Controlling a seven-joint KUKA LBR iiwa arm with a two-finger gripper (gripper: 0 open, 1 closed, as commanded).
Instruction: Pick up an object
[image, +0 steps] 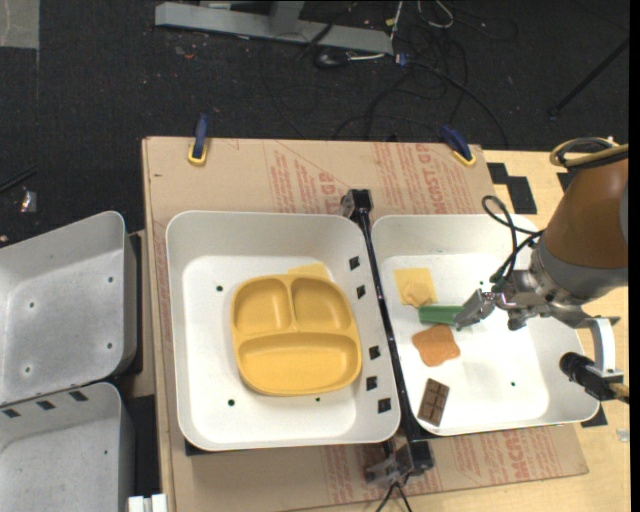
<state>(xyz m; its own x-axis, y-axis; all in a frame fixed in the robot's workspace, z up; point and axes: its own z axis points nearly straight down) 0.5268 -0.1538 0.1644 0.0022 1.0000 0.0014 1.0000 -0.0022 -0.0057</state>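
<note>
The right bin (520, 400) holds a yellow flat piece (415, 285), a green flat piece (438, 314), an orange-brown round piece (436, 346) and a dark brown chocolate-like bar (433, 401). My gripper (476, 308) reaches in from the right, low over the bin, its tip at the right end of the green piece. Whether the green piece sits between the fingers is hidden by the gripper's own body. The left bin (200, 300) carries a yellow divided tray (296, 335) with a pale yellow piece (312, 271) peeking out behind it.
A black divider (378, 320) with clips runs between the two bins. The arm's orange band (595, 215) and grey wrist hang over the right bin's right side. White lids (60, 300) lie off the bench at the left. Cables lie on the dark floor behind.
</note>
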